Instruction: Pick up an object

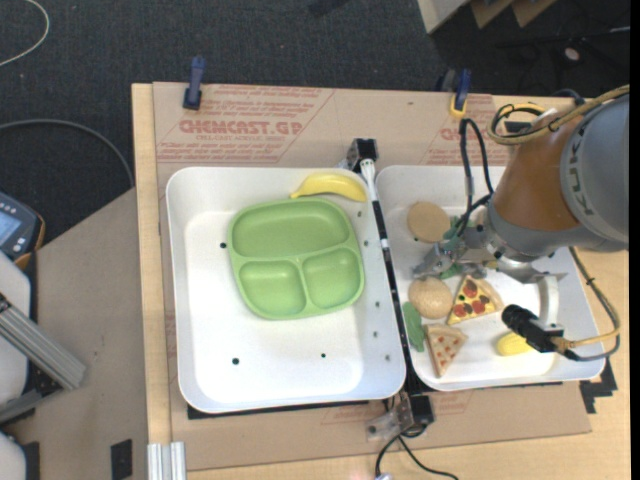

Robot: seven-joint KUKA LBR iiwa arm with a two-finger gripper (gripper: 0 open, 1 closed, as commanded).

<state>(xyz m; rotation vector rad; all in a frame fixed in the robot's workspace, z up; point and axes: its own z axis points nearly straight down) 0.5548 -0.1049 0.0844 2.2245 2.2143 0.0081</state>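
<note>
We take the green plate (296,258) in the left bin (190,298) as our landmark; it has three compartments, nothing lying in any of them, and a banana (328,185) sits just behind its far rim against the bin wall. Everything else worth picking lies to the plate's right, across the divider, in the right bin (520,373): a tan roundish item (428,221) level with the plate's far edge, a second pale round item (432,297) level with its near edge, a pizza slice (473,300) just beyond that, a smaller pizza slice (444,346) nearer the camera, and a yellow piece (512,344) farther right. The arm (560,188) reaches in over the right bin, and the gripper (452,253) is low among these items, between the two round ones. Whether it is spread or closed we cannot tell from this angle, and we see no item gripped. We judge the pick as not yet done: grasp and lift both remain, and no target is clearly chosen.
</note>
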